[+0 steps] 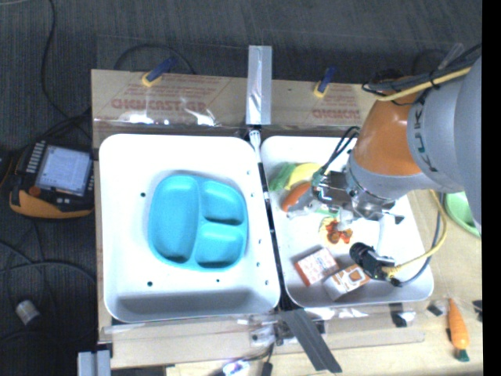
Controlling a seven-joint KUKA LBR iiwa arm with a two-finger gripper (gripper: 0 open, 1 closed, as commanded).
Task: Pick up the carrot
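An orange carrot (291,198) lies tilted in the right bin (419,288), near its left wall, just below a yellow and green piece of toy food (293,175). My gripper (327,193) hangs low over the bin right beside the carrot, on its right side, under the grey wrist and orange band (383,143). The gripper's dark body hides what lies beneath it, and no part of the carrot appears between its tips.
A blue divided plate (200,219) sits in the left bin (125,288). Small orange bits (338,230) and two little boxes (315,265) (347,280) lie toward the right bin's front. Another small carrot (458,331) rests on the bench outside, at the lower right.
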